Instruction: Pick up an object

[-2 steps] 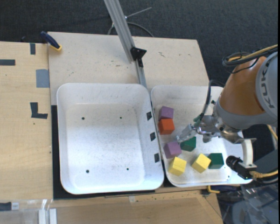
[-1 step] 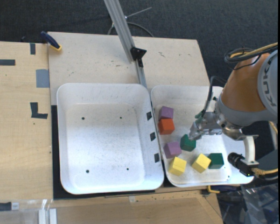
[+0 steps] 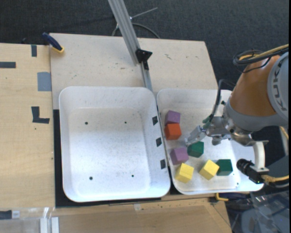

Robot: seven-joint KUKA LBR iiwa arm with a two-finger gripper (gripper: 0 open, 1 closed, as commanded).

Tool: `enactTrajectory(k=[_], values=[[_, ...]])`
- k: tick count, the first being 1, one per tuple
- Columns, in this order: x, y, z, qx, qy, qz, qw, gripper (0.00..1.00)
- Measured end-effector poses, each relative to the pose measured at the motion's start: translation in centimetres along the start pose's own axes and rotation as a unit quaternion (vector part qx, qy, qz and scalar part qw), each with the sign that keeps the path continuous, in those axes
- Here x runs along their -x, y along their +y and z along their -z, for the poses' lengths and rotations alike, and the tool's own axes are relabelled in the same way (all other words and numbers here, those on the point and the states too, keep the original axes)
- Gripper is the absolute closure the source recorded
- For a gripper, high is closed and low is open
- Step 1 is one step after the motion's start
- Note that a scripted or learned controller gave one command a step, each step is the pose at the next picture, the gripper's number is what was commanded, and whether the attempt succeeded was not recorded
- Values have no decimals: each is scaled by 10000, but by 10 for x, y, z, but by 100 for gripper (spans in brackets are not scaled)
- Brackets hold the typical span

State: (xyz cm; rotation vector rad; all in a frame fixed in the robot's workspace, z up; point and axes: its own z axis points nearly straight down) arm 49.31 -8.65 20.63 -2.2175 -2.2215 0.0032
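I've got the gripper [image 3: 196, 139] low in the right bin [image 3: 194, 97], right over the green block [image 3: 196, 149]. Can't tell its state from here. I'd centre on that block and keep off the purple one [image 3: 179, 155] to its left.

Single overhead camera, slanted down on bins [image 3: 63, 101].

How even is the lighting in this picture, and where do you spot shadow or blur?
Camera view: light is soft and even, with no strong glare on the white bins; the blocks, such as the orange block, cast only faint shadows; the gripper looks slightly blurred; the carpet is dark and grainy.
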Motion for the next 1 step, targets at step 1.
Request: enactTrajectory(k=[1], values=[[10,-5,-92,75,2,5,10000,0]])
